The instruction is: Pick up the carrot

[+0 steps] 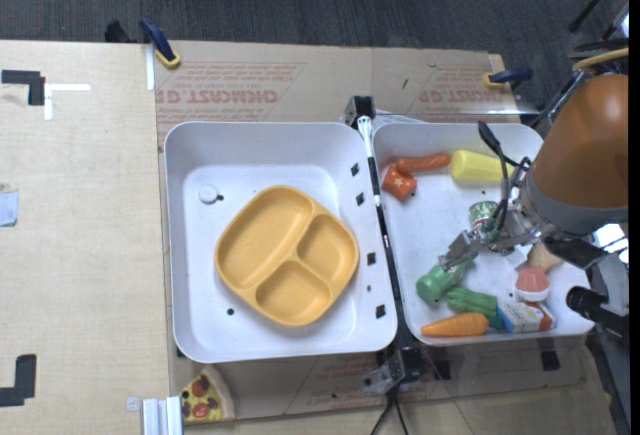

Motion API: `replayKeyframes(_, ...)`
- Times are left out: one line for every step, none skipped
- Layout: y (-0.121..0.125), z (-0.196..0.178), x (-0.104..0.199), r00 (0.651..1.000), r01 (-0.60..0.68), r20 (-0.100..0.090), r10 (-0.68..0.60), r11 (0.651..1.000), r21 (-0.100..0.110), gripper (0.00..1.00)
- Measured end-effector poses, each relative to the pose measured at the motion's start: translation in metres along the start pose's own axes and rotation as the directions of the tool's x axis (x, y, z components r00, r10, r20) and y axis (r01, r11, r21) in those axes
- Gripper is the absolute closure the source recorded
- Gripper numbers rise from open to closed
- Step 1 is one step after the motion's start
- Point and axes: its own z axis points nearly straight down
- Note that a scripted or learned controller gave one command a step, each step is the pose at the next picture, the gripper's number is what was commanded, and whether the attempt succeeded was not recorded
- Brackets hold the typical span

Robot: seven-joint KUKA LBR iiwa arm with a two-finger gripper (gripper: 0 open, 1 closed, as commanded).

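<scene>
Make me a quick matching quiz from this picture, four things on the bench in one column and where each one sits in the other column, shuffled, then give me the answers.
Things:
1. yellow divided plate
2. carrot
3. yellow block
4. pizza slice toy

Places:
A. right bin, along the near wall
B. outside the bins, on the bench below the left bin
C. left bin, in the middle
D. right bin, near the far wall

Pairs: 1-C, 2-A, 3-D, 4-B

Yellow divided plate (287,254) in L bin (180,253); pizza toy (203,398) outside.
</scene>
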Motion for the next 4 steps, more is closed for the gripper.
replayKeyframes(0.004, -0.001, 0.010, 0.955, 0.297, 0.001, -0.297, 0.955, -0.002, 0.00)
replayKeyframes(0.028, 0.000, 0.098, 0.782, 0.623, -0.001, -0.623, 0.782, 0.000, 0.00)
replayKeyframes(0.052, 0.057, 0.186, 0.742, 0.671, -0.002, -0.671, 0.742, 0.001, 0.00)
replayKeyframes(0.054, 0.048, 0.184, 0.746, 0.666, -0.001, -0.666, 0.746, -0.001, 1.00)
